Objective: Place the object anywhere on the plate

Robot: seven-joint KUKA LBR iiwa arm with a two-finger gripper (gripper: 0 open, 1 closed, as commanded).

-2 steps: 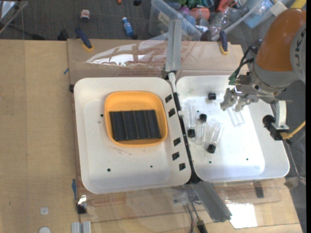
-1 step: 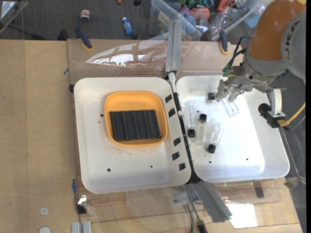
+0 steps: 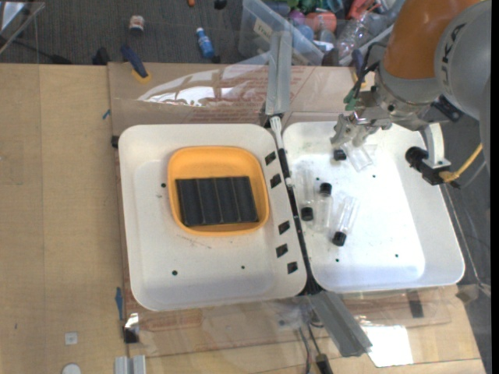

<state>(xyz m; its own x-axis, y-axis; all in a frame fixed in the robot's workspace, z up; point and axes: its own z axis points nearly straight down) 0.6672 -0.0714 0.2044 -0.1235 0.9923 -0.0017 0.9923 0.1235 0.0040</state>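
An orange plate (image 3: 181,171) lies in the left bin (image 3: 148,271), and a dark ridged slab (image 3: 217,201) rests on it. Several small clear vials with black caps lie in the right bin (image 3: 405,240): one (image 3: 355,157) at the back, one (image 3: 323,187) near the divider, a small one (image 3: 308,213) and a longer one (image 3: 344,215) toward the middle. My gripper (image 3: 353,133) hangs low over the back of the right bin, directly above the back vial. Whether it touches that vial cannot be told from this angle.
A grey divider rail (image 3: 282,201) with black clips runs between the bins. A clear tub of bright toys (image 3: 312,6) stands behind the bench. A black cable clamp (image 3: 421,162) hangs off the arm over the right bin's far side.
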